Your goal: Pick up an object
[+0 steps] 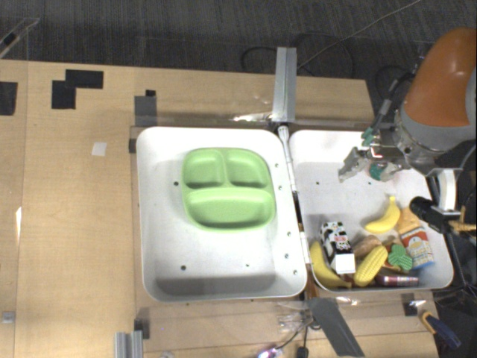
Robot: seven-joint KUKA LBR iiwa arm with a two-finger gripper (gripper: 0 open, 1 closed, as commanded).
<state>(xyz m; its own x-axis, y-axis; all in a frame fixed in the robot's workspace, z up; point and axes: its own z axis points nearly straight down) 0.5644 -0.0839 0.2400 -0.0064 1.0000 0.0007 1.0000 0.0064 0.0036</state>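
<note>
My gripper [364, 168] hangs over the upper part of the right bin [320, 155], below the arm's orange band. Its two fingers stand apart, open, with nothing between them. The objects lie in a heap in that bin's lower right corner, below and to the right of the gripper. Among them are a yellow banana [384, 216], a second banana [323, 265], a corn cob [371, 265], a black-and-white cow-patterned piece [335, 237], a small white block [343, 262], a green leafy toy [400, 258] and an orange-and-white carton [416, 242].
The left bin [160, 222] holds a green divided plate [227, 187]. A metal post [285, 80] rises at the back between the bins. A red pen-like item [395, 280] lies along the right bin's front rim. Cables run behind the arm.
</note>
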